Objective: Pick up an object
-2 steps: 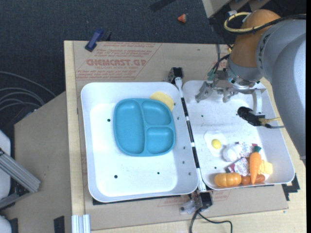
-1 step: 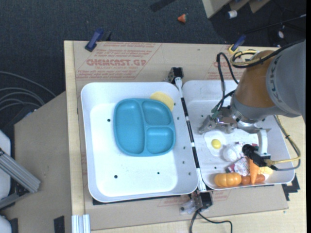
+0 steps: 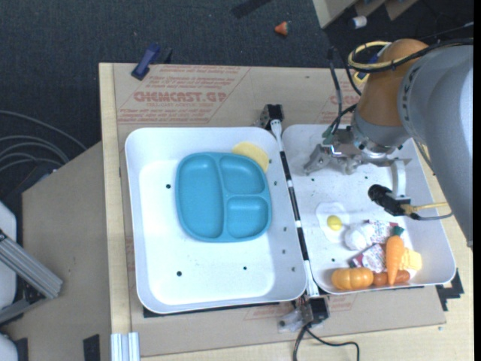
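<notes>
From my remote screen: one arm (image 3: 443,119) reaches in from the right over two white bins, a left bin (image 3: 150,224) and a right bin (image 3: 316,194), side by side. The gripper (image 3: 332,159) hangs over the bare far end of the right bin; I cannot tell whether it is wide or narrow.

The left bin holds one blue plate (image 3: 223,196) with three compartments, and one yellow disc (image 3: 252,155) tucked at the plate's far right corner.

At least five toys cluster at the near end of the right bin, well apart from the gripper: one orange roll (image 3: 352,278), one carrot (image 3: 394,256), one fried egg (image 3: 332,221), one yellow chunk (image 3: 410,260) touching the carrot, and one white lump (image 3: 355,238). The carrot's long axis runs near to far, with its green top pointing toward the far rim.
</notes>
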Motion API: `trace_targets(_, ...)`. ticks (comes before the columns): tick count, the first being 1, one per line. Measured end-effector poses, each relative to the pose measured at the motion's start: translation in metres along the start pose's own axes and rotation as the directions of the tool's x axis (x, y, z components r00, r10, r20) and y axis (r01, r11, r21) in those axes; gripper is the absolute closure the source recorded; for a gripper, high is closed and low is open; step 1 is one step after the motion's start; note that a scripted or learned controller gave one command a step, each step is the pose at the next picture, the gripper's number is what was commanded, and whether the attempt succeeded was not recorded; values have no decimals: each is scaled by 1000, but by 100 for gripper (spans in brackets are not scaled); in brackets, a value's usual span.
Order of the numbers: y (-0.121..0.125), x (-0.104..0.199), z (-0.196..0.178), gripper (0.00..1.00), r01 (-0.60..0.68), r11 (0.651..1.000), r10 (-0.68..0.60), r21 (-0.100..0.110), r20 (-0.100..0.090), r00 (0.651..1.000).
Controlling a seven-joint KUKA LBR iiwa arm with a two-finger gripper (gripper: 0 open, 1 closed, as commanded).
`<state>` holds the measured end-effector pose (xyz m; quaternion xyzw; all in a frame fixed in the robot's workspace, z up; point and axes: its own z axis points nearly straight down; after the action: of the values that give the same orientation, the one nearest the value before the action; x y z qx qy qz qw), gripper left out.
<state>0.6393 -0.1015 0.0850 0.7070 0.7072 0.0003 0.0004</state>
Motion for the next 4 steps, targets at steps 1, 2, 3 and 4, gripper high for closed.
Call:
trace_targets(1, 0, 0, -10, 100, 1, 1000, -1, -2, 1, 1000)
trace_targets(2, 27, 52, -100, 100, 1, 1000, -1, 1, 1, 1000)
trace_targets(3, 27, 52, -100, 0, 1, 1000, -1, 1, 1, 1000)
trace_targets(4, 26, 3, 1, 0, -1, 1000, 1, 4, 0, 1000)
